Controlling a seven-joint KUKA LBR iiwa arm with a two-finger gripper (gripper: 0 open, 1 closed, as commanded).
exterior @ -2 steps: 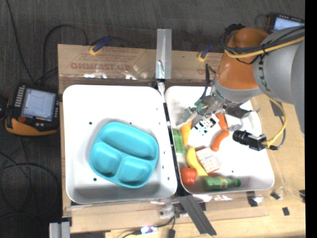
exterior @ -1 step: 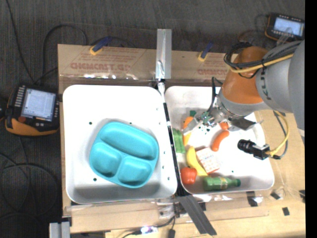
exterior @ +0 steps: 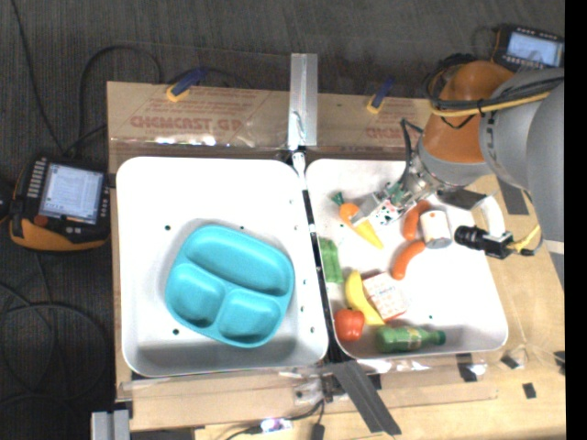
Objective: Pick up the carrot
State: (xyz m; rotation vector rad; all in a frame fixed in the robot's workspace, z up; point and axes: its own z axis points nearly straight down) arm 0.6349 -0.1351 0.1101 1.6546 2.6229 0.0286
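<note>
From my feed I see the arm (exterior: 514,126) reaching in from the right, its orange band above the upper right corner of the right bin (exterior: 477,310). The gripper (exterior: 396,193) sits low over the upper middle of that bin, but its tip is small and cluttered, so I cannot tell how it is set or whether it has anything. The carrot (exterior: 349,212), a small orange piece with a green top, lies just to the gripper's left near the bin's upper left, next to a yellow wedge (exterior: 368,232). Further right an orange sausage-shaped piece (exterior: 406,259) lies beside a white cylinder (exterior: 435,228). Lower down I see a banana (exterior: 358,296), a white card box (exterior: 385,296), a tomato (exterior: 348,324) and a green bottle (exterior: 408,339). The left bin (exterior: 147,191) holds a blue divided tray (exterior: 229,282).
</note>
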